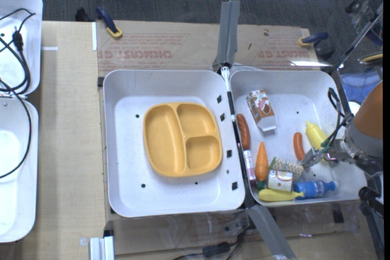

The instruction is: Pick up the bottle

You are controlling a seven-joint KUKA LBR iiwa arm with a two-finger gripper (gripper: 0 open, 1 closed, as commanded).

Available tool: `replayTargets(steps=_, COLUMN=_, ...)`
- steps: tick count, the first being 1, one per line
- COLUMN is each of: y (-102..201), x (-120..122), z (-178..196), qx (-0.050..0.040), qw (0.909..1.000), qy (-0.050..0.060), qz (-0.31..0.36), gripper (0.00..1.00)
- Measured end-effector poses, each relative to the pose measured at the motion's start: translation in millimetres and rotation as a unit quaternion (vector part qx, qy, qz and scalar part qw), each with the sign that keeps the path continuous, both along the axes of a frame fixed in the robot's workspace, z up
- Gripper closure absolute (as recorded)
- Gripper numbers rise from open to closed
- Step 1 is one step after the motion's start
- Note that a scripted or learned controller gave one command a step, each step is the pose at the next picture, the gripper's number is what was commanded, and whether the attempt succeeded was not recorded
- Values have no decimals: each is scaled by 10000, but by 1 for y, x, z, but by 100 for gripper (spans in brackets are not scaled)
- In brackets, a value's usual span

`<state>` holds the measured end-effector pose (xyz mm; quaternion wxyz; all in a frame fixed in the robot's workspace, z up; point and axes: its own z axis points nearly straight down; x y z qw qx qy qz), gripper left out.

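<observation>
Bottle: blue bottle (pixel 315 189) lies on its side near the front wall of the right bin (pixel 286 79), white cap pointing right, just right of a yellow banana (pixel 277 195).
Gripper: the gripper (pixel 314 156) sits low over the right side of the right bin, above the bottle and apart from it — nothing is seen between its tips; how wide it stands cannot be told from here.
Arm: grey wrist with the orange band (pixel 373 114) enters from the right edge.
Right bin, other contents: a small carton (pixel 261 109) toward the far side; a sausage (pixel 244 130) along the left wall; a carrot (pixel 261 159); a second sausage (pixel 298 145); a yellow mustard-like piece (pixel 315 134) just beside the gripper; a small box (pixel 280 179) touching the banana.
Left bin: the left bin (pixel 122 149) holds a yellow divided plate (pixel 183 138) — three compartments, roughly in the middle.
Bench: cardboard sheet (pixel 164 45) under the far side of both bins, with blue clamps (pixel 108 21) at its far corners.
</observation>
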<state>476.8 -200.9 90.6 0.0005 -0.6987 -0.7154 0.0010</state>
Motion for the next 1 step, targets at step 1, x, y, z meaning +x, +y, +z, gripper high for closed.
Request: replayTargets(steps=1, y=3, x=1, z=0, qx=12, qw=9830, qy=-2, qz=1834, gripper=0)
